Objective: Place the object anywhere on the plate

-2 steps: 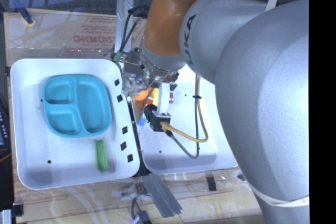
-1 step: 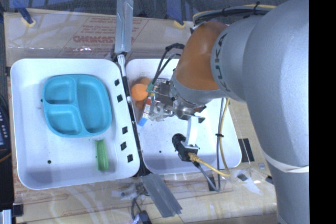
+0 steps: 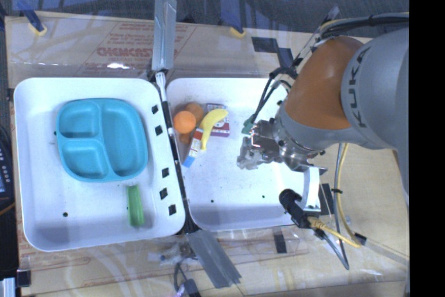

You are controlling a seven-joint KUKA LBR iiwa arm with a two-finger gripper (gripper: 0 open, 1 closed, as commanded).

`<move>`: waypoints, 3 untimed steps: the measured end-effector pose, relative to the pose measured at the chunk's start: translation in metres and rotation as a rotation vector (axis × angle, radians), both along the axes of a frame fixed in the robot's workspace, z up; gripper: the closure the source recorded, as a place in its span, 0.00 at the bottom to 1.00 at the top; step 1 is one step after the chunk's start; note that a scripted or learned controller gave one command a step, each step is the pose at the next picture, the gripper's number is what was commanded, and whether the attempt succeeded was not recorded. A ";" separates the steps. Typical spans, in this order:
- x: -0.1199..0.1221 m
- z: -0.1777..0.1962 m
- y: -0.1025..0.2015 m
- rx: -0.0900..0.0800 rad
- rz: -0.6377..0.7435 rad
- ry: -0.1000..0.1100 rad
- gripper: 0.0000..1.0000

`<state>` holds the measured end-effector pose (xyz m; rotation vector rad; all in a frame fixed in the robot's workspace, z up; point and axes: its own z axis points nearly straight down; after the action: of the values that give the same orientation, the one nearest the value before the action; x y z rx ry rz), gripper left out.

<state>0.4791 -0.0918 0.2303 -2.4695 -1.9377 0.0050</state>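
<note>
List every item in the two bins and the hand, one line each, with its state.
Blue plate: flat in left bin, nothing on it.
Green object: lying beside plate.
Orange ball: resting in right bin.
Banana: lying by ball.
Hand: over right bin.

A plate [image 3: 102,138] lies in the left bin [image 3: 35,219], a stick [image 3: 135,205] beside it; fruit [image 3: 197,123] clusters at the right bin's [image 3: 229,215] left wall.

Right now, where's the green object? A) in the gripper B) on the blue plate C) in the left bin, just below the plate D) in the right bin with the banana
C: the green object lies on the left bin floor, just below the blue plate, apart from it.
</note>
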 end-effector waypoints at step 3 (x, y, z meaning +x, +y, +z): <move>0.128 -0.071 -0.100 0.000 -0.310 -0.002 1.00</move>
<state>0.6067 -0.1915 0.1597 -2.7399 -1.5333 0.0023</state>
